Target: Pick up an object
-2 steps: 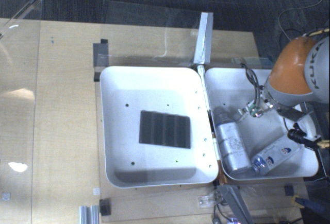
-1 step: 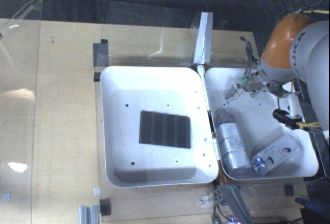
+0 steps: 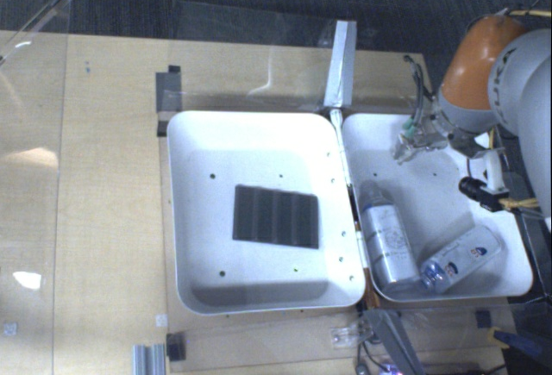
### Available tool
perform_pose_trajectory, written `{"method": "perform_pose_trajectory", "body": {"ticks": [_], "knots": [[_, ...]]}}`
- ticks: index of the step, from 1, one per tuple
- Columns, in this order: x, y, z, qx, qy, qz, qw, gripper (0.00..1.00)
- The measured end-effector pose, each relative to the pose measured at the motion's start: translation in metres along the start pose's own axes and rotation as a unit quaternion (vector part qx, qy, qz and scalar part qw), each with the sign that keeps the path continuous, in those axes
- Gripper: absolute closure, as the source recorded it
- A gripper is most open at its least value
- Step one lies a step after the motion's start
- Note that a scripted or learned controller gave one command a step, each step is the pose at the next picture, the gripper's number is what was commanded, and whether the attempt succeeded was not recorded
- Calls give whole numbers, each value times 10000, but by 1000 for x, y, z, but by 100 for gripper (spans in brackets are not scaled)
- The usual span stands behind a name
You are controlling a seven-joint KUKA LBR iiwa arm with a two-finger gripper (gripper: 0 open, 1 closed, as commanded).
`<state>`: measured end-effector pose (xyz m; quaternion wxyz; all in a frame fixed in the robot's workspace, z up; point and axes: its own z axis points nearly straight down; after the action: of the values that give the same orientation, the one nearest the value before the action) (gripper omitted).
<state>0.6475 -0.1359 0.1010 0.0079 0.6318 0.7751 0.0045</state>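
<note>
While end effector [image 3: 412, 143] nears right bin's [image 3: 379, 134] far rim (grip unreadable) | bottle [image 3: 461, 257], can [image 3: 387, 242] near front edge

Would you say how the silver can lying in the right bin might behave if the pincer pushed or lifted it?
The silver can lies on its side, so a push would probably roll it, perhaps against the plastic bottle beside it. Its smooth round body looks slippery. It seems rigid, though thin walls might dent.
</note>
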Motion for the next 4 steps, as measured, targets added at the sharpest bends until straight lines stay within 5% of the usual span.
{"method": "perform_pose_trajectory", "body": {"ticks": [1, 2, 3, 4], "knots": [[0, 0, 0, 1, 0, -5, 10000, 0], [-55, -80, -44, 57, 14, 710, 9975, 0], [-38, -152, 9, 30, 11, -197, 9998, 0], [22, -116, 7, -11, -48, -526, 9986, 0]]}}
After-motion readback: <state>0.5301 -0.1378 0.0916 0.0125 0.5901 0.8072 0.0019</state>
